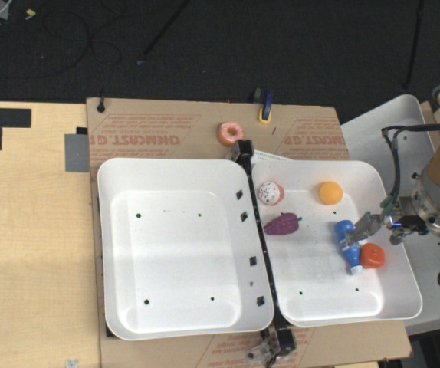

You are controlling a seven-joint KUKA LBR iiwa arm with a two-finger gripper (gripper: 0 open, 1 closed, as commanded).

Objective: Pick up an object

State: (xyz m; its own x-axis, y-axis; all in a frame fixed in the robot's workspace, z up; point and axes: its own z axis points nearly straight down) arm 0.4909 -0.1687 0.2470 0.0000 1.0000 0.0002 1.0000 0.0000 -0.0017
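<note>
The hand (pixel 375 226) sits low in the right bin (pixel 389 301), just right of the blue object (pixel 346 241) and just above the red ball (pixel 372 256); I cannot tell how far open it is or whether it has hold of anything. Those two touch, so a grasp could nudge the ball away or catch both. Both bins rest on cardboard (pixel 166 133) over a pale wood worktop (pixel 28 244), with dark floor beyond.

Even overhead light, soft focus.
I see both white bins (pixel 175 176) glaring bright, faint shadows, dark floor beyond, slightly grainy detail.
</note>
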